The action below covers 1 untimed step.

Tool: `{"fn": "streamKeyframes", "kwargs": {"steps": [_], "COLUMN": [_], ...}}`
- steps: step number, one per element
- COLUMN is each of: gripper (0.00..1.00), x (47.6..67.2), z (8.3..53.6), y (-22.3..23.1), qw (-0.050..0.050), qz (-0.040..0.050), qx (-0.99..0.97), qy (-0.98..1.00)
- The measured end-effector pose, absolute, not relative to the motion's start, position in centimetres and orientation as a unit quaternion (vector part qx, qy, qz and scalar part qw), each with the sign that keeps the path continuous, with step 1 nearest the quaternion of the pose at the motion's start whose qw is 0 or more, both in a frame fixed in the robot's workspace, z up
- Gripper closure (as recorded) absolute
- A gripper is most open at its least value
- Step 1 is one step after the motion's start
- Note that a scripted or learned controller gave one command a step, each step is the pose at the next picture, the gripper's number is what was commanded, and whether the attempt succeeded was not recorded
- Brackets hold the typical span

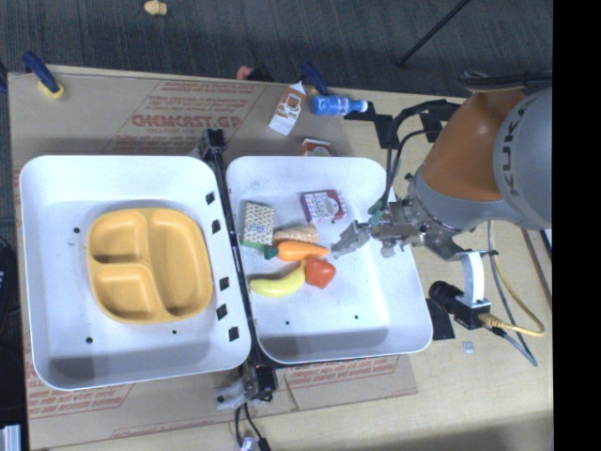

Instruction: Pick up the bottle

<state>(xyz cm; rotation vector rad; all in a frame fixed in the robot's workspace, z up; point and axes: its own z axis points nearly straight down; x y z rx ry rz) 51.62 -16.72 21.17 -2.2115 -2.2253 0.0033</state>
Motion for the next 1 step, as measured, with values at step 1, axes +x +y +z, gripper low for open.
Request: {"fn": "streamKeyframes", "kwargs": {"steps": [1], "gripper": [1.00], "x": [51.67], "z": [22.20], "y": [-16.69], "qw": [0.003], "qz": [0.0014], "qx": [-0.703], "qy": [-0.711]}}
